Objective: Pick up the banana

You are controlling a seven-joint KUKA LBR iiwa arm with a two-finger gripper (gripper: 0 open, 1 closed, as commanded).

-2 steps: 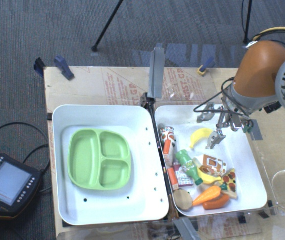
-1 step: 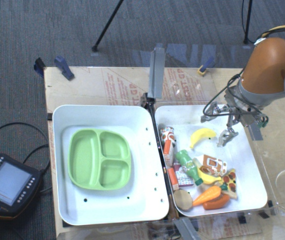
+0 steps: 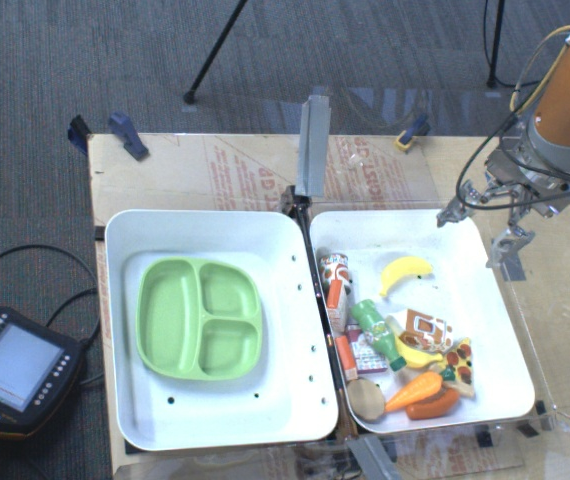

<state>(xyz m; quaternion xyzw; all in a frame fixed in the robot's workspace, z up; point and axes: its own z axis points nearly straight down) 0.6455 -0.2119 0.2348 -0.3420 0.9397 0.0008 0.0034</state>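
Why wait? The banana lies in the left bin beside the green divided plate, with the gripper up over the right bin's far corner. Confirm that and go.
One thing is wrong: the camera view shows the banana in the right bin, not the left. The green divided plate sits alone in the left bin. The gripper is indeed over the right bin's far corner.

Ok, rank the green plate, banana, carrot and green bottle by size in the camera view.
1. Green plate, clearly largest.
2. Banana and carrot: look alike, so unranked.
3. Green bottle, slightly smaller, though it is close.
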